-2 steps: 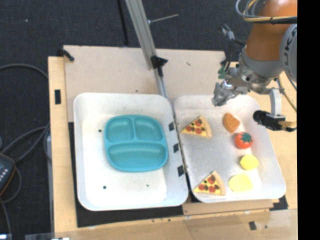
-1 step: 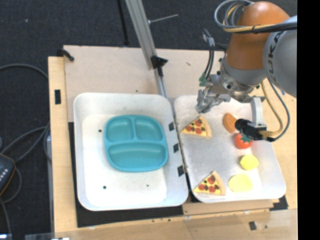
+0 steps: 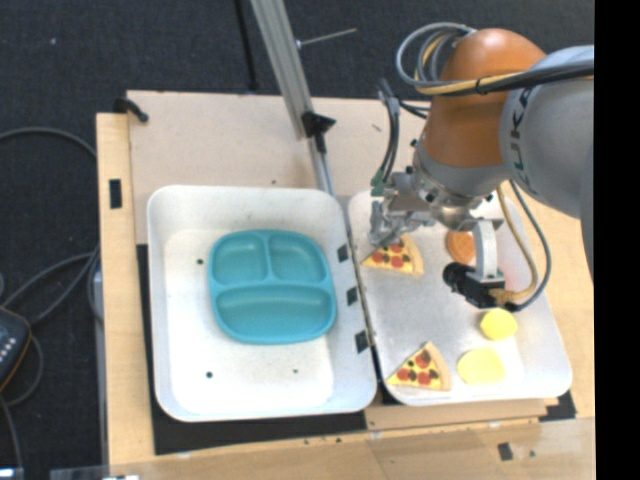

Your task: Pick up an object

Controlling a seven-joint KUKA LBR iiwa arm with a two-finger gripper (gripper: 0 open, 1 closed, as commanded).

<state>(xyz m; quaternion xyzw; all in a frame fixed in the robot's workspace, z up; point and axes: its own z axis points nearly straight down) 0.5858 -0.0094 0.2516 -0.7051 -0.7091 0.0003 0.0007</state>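
A robotics lab is showing here, not a home or kitchen. A grey and orange industrial arm point(image 3: 490, 98) is reaching over a plywood counter point(image 3: 220, 138) that is carrying two white bins point(image 3: 170, 218). An aluminium mounting rail point(image 3: 285, 53) is rising from the counter, loose cables point(image 3: 40, 278) are trailing over dark carpet point(image 3: 100, 28), and toy pizza slices point(image 3: 393, 258) are standing in for food.

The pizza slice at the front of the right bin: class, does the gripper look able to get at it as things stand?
Probably yes. That pizza slice lies flat with nothing on top of it; the yellow piece sits beside it, slightly apart. The gripper is over the other slice.
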